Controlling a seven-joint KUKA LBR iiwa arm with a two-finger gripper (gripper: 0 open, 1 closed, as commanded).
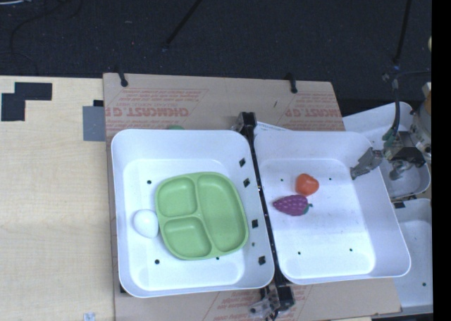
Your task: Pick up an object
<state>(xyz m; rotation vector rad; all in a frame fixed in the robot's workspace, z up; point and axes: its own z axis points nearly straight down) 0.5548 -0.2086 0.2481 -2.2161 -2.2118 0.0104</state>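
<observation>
In the right bin (331, 263), a small orange-red round fruit (306, 184) lies near the middle. A purple toy fruit with a green stem (292, 205) lies just below and left of it, almost touching it. My gripper (381, 161) hangs over the right bin's far right rim, about a hand's width right of the orange fruit and apart from both fruits. Nothing shows in its grasp.
The left bin (134, 158) holds a green three-compartment plate (201, 214) and a white egg (146, 223) at the plate's left edge. A black divider (255, 200) runs between the bins. Brown cardboard (211, 105) lies under them.
</observation>
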